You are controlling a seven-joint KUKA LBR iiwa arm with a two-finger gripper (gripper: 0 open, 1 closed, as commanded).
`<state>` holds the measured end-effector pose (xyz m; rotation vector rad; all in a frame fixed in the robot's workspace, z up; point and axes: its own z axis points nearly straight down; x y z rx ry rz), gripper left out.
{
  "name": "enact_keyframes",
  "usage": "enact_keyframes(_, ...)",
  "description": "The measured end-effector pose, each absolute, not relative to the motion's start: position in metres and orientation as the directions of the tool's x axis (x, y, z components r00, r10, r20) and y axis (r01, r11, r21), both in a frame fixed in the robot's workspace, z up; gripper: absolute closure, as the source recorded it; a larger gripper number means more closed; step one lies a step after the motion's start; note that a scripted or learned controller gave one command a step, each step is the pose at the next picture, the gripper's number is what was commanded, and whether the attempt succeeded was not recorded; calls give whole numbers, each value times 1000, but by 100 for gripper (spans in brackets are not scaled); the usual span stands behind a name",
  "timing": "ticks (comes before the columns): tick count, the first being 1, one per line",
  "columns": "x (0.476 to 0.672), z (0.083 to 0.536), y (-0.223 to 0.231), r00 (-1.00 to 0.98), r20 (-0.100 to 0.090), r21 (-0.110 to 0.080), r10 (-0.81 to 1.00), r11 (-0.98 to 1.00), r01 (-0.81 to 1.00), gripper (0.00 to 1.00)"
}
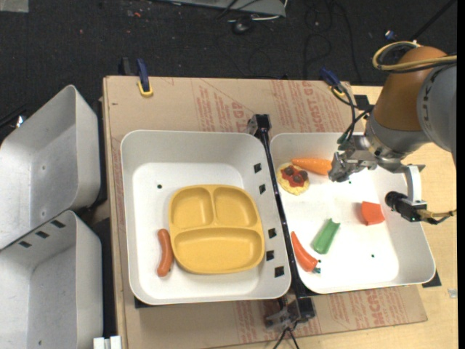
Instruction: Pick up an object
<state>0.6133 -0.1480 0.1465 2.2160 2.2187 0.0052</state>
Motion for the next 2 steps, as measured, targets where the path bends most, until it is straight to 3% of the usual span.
enact_keyframes(1, 621, 209, -148, -3, -3, 9, 1000, 3, 1000, 100)
enact_keyframes(2, 622, 229, -148, -3, -1, 4, 1000, 3, 1000, 100)
